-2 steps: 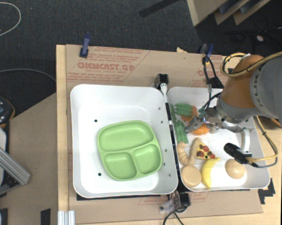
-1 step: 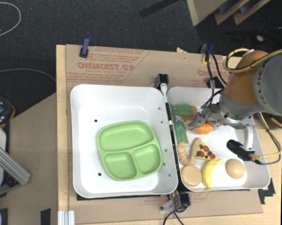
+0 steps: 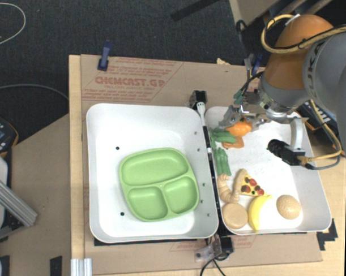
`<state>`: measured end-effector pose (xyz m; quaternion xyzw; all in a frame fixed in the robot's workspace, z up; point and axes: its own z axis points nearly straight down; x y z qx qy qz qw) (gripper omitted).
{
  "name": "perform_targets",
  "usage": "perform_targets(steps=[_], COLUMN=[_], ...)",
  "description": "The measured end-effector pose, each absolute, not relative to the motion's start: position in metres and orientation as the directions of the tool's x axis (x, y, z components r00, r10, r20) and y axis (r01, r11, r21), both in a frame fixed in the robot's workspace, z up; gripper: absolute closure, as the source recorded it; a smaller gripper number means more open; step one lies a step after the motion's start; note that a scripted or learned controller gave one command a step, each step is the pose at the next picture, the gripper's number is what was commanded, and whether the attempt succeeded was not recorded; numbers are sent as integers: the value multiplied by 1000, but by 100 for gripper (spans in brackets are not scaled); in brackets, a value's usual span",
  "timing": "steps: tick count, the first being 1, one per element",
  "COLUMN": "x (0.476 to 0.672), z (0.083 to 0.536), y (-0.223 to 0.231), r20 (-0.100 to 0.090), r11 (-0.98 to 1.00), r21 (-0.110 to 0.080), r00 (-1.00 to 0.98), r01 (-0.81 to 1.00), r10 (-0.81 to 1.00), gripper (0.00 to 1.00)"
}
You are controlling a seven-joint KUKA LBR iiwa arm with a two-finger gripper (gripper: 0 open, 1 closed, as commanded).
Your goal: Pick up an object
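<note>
My pincer (image 3: 237, 117) hangs over the far left corner of the right bin (image 3: 313, 185), right above the orange carrot (image 3: 239, 129) with its green top, which lies just beneath my fingertips, though I cannot tell whether they are parted or closed on it. In this bin I count one carrot, one green bean pod (image 3: 222, 162), one pizza slice (image 3: 249, 186), one banana (image 3: 257, 210), and two roundish tan pieces. The left bin (image 3: 105, 126) holds one green divided plate (image 3: 159, 183), with bare white floor around it.
</note>
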<state>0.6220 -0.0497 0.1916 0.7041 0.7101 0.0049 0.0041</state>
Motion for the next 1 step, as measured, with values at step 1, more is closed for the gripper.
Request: perform_targets(steps=[1], x=[563], z=[184], y=[15], r20=[4], r11=[6], r21=[-7], r00=[-6], r01=[1000], r10=[1000], gripper=[100])
